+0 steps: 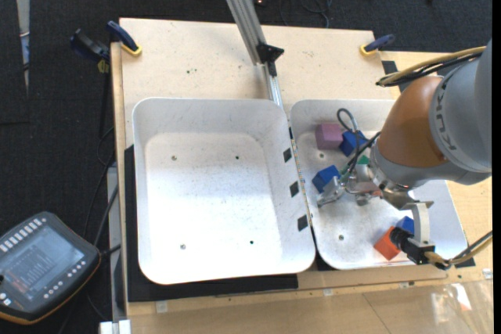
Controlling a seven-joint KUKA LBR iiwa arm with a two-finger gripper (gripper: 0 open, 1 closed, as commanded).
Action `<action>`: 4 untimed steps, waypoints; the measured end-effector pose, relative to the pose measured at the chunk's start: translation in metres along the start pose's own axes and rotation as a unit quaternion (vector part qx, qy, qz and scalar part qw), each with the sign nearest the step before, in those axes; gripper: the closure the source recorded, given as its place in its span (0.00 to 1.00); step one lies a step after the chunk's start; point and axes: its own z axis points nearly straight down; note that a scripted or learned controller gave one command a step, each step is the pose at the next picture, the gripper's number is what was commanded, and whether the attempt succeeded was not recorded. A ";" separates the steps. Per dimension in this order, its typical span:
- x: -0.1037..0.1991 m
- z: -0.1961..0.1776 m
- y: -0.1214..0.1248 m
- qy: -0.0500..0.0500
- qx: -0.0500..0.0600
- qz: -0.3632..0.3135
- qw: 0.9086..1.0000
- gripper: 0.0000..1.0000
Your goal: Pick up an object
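The left bin (pixel 207 192) is sitting bare on the bench (pixel 196 59), its white floor showing only dark specks, so nothing is lying in it as a result of the task. Moving rightward, the right bin (pixel 344 242) is holding all the candidates: a blue block (pixel 324 177) near its left wall, a purple block (pixel 329 135) further back, a second blue piece (pixel 353 142) just beside the purple one, and an orange block (pixel 387 246) with a small blue piece (pixel 405 226) next to it toward the near right corner. The gripper (pixel 338 192) is hanging low inside this bin, its metal fingers reaching toward the first blue block and seeming to be touching or nearly touching its lower edge. Whether the jaws are standing wide or narrow I cannot tell, since the fingertips are blurring into the block and the bin floor. The grey arm (pixel 446 129) with its orange band (pixel 411 121) is covering the bin's right side. My judgement: the approach is under way, while the grasp and the lift are not yet done.
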 end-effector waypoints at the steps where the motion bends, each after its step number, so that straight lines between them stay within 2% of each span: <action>1: 0.000 -0.013 0.002 0.000 -0.003 0.000 1.000 1.00; 3: -0.011 -0.110 0.001 -0.001 -0.005 -0.001 1.000 1.00; 4: -0.011 -0.139 0.002 -0.001 -0.005 -0.002 1.000 1.00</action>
